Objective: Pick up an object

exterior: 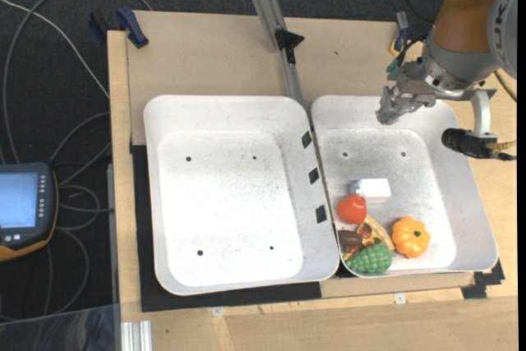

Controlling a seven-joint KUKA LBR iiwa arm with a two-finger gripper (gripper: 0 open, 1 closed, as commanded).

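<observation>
In the right bin point(444, 177) several small items lie near the front: a white block point(372, 190), a red tomato point(352, 209), an orange pumpkin-like toy point(410, 236), a green bumpy toy point(371, 260) and a brown-and-yellow piece point(364, 237). My gripper point(393, 113) hangs over the far edge of that bin, well behind the items and apart from them. Nothing shows between its tips.
The left bin point(226, 193) lies beside the right one, joined by black clips point(313, 175). A metal pole point(267, 8) slants over the bench's back. Cables and a handheld pendant point(25, 205) sit off the bench at left.
</observation>
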